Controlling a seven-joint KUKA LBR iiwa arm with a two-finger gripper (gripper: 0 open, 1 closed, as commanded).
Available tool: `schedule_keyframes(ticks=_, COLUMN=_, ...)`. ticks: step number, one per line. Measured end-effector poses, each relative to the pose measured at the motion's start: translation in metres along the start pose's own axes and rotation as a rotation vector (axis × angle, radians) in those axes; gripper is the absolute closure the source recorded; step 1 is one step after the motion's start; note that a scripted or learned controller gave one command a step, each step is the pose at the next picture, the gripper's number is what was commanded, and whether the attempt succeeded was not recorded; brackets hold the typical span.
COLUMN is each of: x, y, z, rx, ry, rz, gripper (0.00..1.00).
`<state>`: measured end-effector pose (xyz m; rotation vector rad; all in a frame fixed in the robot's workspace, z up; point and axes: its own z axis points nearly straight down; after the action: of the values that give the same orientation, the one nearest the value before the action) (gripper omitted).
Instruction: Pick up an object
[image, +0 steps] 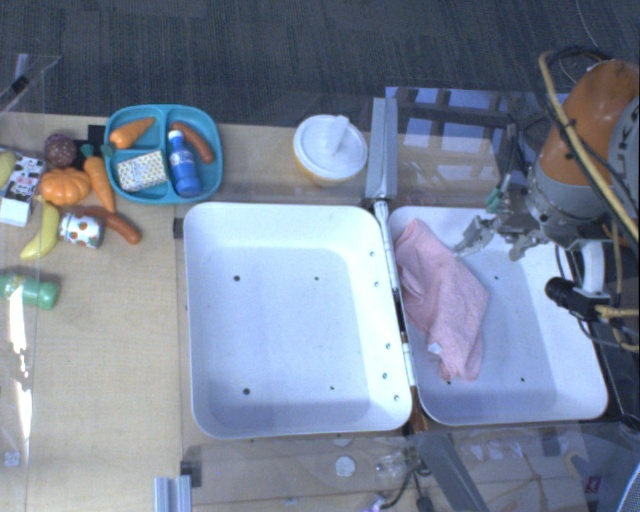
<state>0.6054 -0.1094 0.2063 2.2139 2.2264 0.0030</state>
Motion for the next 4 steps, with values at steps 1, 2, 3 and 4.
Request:
schedule_keyframes(ticks=1, x=-0.056, y=-0.003, z=0.112, rx=-0.003, ry=-0.001, rz=-0.052, gripper=0.0)
schedule_keyframes(ticks=2, x=-0.02, y=-0.008, z=0.117, rx=-0.01, ry=-0.003, rz=-0.226, gripper=0.0)
schedule_keyframes(ticks=3, x=-0.023, y=-0.056, z=0.116, rx=-0.01, ry=-0.004, rz=-0.297, gripper=0.0)
schedule_keyframes(ticks=4, x=0.01, y=-0.089, z=0.115, rx=-0.014, ry=-0.004, rz=-0.336, gripper=0.0)
